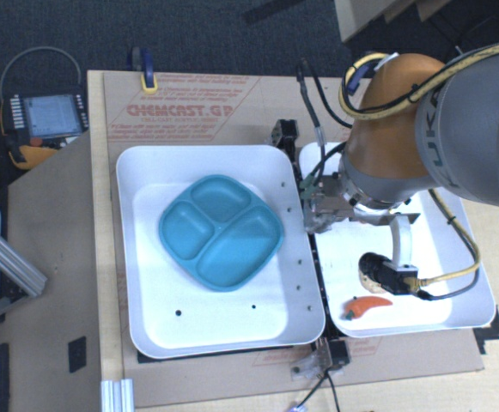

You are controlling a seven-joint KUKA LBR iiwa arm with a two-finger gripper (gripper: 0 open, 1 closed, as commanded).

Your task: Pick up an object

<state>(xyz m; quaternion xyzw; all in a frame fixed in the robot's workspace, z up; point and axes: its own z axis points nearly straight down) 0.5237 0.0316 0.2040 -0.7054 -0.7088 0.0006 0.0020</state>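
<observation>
Single fixed camera above the bench (189,110), looking down at a slant; mid-range, wide enough to take in left bin (129,230), right bin (429,312) and some surrounding floor (189,15); arm (455,118) enters from frame right, looming large.

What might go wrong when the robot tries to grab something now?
The gripper sits right by the wall between the two white bins, so it may bump it. The blue divided plastic plate is wide and low, likely hard to pinch. The small orange-red curved toy lies close to the front wall of the right bin, easy to miss.
</observation>
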